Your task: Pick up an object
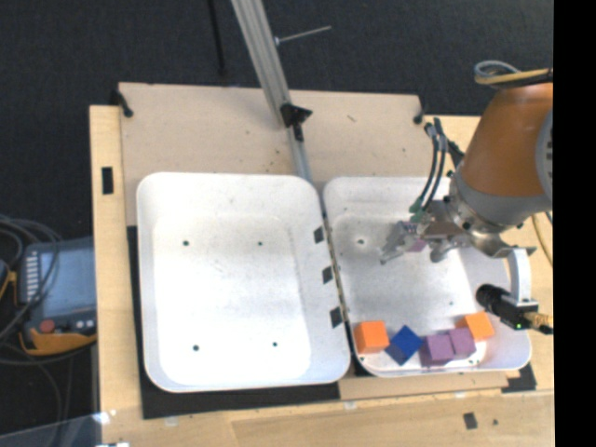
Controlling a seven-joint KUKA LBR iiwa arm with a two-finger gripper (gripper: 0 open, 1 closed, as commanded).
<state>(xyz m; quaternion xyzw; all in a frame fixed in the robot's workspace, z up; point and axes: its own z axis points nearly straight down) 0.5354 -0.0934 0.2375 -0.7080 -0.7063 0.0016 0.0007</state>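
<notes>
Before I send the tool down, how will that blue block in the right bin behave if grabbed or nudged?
The blue block looks like a flat-faced cube, so it probably slides, not rolls. It likely stays rigid. It seems wedged between the orange block and purple block, so nudging may shift them.

Orange [372, 335], blue [405, 344], purple blocks [447, 347]; white bins [158, 250]

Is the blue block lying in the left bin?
No, the blue block lies in the right bin, between an orange block and a purple block.
</notes>
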